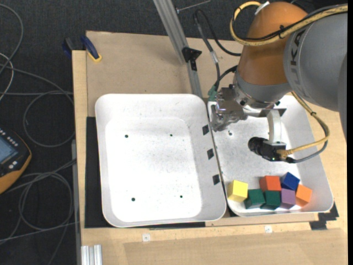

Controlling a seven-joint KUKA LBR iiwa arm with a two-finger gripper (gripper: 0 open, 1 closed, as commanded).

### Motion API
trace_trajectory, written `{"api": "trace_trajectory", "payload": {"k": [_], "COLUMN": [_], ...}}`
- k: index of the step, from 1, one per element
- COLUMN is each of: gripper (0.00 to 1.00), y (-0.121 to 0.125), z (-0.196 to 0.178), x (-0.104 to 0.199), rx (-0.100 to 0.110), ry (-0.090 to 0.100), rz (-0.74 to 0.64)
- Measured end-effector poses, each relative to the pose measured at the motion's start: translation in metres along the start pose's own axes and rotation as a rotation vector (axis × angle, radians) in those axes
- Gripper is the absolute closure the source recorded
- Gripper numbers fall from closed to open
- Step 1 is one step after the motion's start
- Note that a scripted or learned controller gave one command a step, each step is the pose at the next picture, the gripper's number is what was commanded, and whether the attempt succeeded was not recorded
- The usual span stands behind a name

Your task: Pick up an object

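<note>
Mostly I see the arm's orange band and grey wrist (265, 65) from above, bulking over the upper part of the right bin (314, 159) and hiding the claw (226, 115), so I cannot tell its state. Down at the near edge of that bin the blocks sit clustered and touching: a yellow block (239, 190) at the left, then green blocks (262, 199), a red-orange block (271, 183), a purple block (288, 197), a blue block (290, 180) and an orange block (303, 193). Beside it on the surface (138, 65), the left bin (151, 159) shows its speckled white floor, and the arm is cut off at the frame's right side.
</note>
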State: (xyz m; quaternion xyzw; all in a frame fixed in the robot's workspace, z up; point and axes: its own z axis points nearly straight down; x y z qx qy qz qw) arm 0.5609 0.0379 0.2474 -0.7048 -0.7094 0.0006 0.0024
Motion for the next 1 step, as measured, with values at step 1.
{"api": "trace_trajectory", "payload": {"k": [1], "gripper": [1.0], "y": [-0.0149], "z": [0.0075], "x": [0.0536], "rx": [0.0], "ry": [0.0], "rz": [0.0]}}
